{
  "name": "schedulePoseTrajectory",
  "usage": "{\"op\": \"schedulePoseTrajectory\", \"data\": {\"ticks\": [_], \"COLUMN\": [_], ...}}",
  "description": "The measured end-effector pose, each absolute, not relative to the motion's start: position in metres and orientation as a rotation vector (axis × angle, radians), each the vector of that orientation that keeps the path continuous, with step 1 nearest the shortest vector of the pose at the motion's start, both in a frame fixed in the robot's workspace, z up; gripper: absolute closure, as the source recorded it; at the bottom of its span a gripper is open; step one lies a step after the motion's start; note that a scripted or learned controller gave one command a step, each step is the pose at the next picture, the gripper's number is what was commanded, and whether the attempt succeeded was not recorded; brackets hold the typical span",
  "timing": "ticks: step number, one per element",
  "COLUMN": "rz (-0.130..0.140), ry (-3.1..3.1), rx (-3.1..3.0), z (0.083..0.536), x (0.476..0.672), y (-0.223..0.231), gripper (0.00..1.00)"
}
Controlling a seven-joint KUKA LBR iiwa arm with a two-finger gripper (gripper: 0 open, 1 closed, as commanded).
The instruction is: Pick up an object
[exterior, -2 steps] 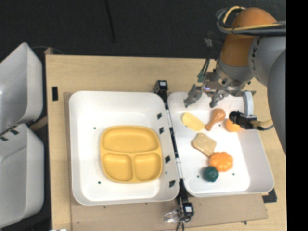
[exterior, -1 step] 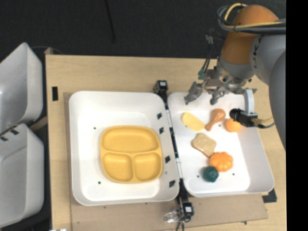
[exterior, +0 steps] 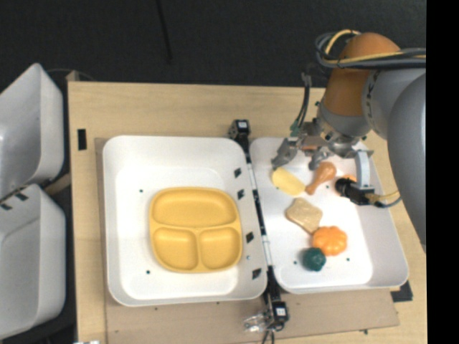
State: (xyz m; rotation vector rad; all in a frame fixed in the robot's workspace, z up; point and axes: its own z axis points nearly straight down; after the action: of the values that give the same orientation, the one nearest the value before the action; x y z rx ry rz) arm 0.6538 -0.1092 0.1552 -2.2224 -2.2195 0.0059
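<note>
Five small things lie loose in the right bin (exterior: 380, 264), which serves as the landmark: a pale yellow block (exterior: 288, 182) near its far left corner, a drumstick-shaped toy (exterior: 320, 177) just right of that block, a tan slice of bread (exterior: 304, 214) in the middle, an orange pumpkin-like toy (exterior: 330, 240) nearer the front edge, and a dark green ball (exterior: 313, 259) touching the pumpkin toy's lower left. They sit scattered and mostly apart, which seems meant to leave room to come down around any one of them. The gripper (exterior: 310, 149) hangs over the bin's far edge, just above the yellow block and the drumstick; I judge one of these two to be the likely target, since the arm (exterior: 358, 77) leans down towards them. Nothing is seen between its tips, and whether it is spread or closed I cannot tell. Beyond the bin's left wall, a yellow divided plate (exterior: 195, 228) rests in the left bin (exterior: 122, 163), away from the picking.
</note>
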Motion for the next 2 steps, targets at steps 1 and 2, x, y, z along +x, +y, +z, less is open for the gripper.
{"op": "schedulePoseTrajectory", "data": {"ticks": [1, 2], "rz": [0.006, -0.001], "ry": [-2.217, -2.218], "rx": [-2.225, -2.231], "z": [0.102, 0.117], "x": [0.653, 0.655], "y": [-0.111, -0.112], "gripper": [0.0, 1.0]}}
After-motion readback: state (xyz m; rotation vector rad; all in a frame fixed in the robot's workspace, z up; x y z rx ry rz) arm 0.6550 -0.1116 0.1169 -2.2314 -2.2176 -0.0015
